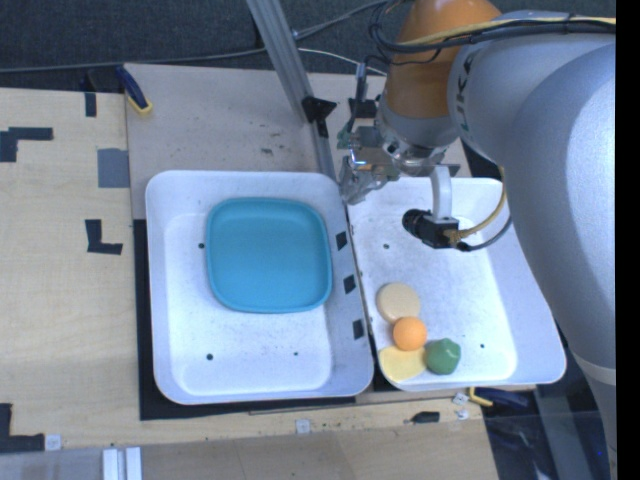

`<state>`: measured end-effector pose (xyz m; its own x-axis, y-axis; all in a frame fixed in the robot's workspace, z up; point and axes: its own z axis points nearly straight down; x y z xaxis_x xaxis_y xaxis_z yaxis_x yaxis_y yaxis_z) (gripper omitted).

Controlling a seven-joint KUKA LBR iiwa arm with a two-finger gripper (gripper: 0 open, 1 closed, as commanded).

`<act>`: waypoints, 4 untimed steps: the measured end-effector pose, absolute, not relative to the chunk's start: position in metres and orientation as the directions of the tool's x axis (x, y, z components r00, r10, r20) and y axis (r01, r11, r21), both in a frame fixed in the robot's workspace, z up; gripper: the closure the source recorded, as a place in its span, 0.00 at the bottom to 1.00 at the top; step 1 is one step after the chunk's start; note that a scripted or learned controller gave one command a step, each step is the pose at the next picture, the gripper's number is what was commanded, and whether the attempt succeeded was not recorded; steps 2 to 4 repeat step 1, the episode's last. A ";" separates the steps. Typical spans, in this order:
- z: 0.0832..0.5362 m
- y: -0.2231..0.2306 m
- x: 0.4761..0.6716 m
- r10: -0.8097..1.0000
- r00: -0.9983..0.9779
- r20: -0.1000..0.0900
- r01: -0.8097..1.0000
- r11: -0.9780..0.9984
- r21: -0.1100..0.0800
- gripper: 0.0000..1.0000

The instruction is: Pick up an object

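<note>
**4 bits bunched in the right bin's near-left corner**

Nearest: yellow piece [400,365] and green ball [442,355], touching orange ball [408,333], then beige disc [398,300]. Blue plate [268,253] filling left bin [170,368]. Gripper [362,175] up over right bin's [500,368] far-left corner, can't tell its state.

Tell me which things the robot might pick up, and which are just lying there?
Might pick up: orange ball, green ball, beige disc, yellow piece, blue plate.

Just there: white bins, yellow clamp, black tape marks.
</note>
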<state>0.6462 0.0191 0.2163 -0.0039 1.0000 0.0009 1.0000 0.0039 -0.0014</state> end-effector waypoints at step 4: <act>0.213 0.072 0.657 1.000 -0.003 0.001 1.000 0.003 -0.001 1.00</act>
